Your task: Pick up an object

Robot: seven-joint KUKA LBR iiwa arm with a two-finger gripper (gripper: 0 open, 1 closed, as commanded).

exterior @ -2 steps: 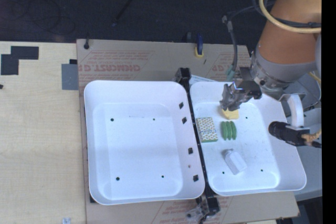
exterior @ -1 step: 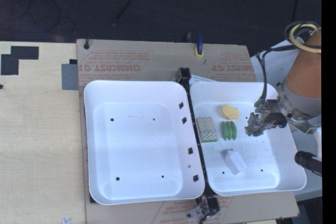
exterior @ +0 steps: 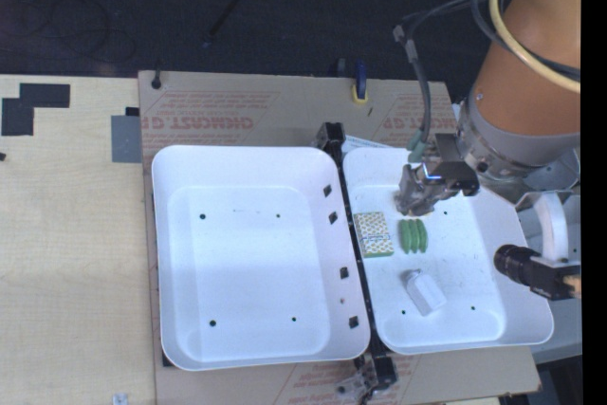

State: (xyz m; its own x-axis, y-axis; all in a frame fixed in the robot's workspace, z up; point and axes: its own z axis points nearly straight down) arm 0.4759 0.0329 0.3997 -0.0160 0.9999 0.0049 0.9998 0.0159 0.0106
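Three objects lie in the right bin (exterior: 474, 322). A green ridged object (exterior: 413, 236) sits near the middle, a patterned green-and-white block (exterior: 374, 233) lies to its left near the divider, and a small white-grey block (exterior: 423, 290) rests closer to the front. My gripper (exterior: 412, 197) hangs just above the far end of the green ridged object, pointing down into the bin. Nothing shows between its tips.
The left bin (exterior: 180, 204) stands beside the right one, with black clips (exterior: 334, 193) along the divider between them. A black cylindrical part (exterior: 524, 266) juts in at the right bin's right rim. The large orange-banded arm body (exterior: 531, 43) looms over the back right.
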